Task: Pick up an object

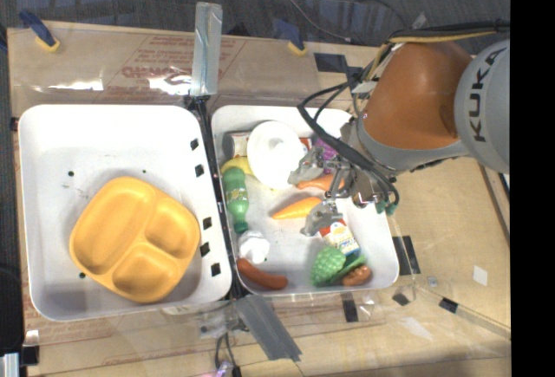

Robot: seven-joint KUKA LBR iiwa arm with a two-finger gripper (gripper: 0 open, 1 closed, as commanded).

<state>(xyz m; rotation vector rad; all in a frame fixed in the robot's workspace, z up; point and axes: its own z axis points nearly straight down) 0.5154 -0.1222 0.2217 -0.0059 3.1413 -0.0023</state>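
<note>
Front of right bin [386, 237]: a brown sausage [262, 276], a bumpy green toy fruit [329, 265], a small carton [342, 238].
Left bin [39, 150]: just a yellow divided plastic plate [134, 237], sitting alone.
Middle: an orange plastic carrot [295, 209], green bottle [235, 195] by the divider.
Gripper [319, 193]: down over the carrot; honestly can't tell how its jaws stand.
Back: a white round lid [273, 152].
</note>
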